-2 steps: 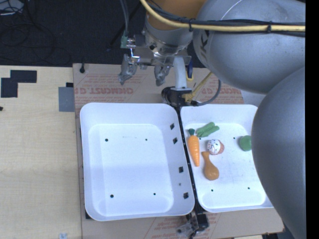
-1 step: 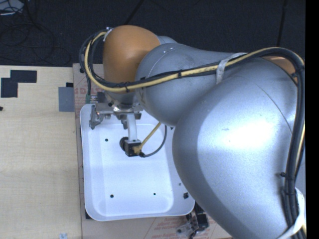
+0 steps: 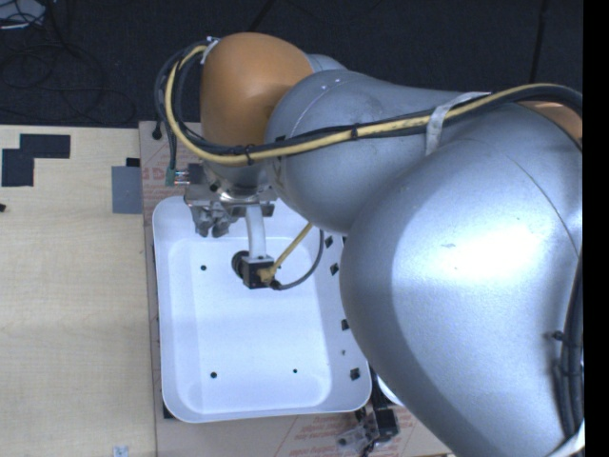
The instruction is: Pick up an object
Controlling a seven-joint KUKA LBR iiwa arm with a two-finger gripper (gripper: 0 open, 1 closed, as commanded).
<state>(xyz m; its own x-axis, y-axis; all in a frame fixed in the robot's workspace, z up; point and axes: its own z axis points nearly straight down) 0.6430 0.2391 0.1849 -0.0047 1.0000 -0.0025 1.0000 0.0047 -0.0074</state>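
My gripper (image 3: 211, 223) hangs low over the far left corner of the left white bin (image 3: 247, 350), close to its back wall. The orange band (image 3: 249, 89) of the wrist sits directly above it. The bin floor that I can see is plain white, with a few small dark dots on it. I make out no loose object in the bin or at the gripper.
The arm's big grey body (image 3: 457, 255) reaches in from the right and covers the right side of the scene. Pale wooden bench (image 3: 67, 303) lies left of the bin, with flat black (image 3: 33, 155) and grey (image 3: 126, 188) patches on it.
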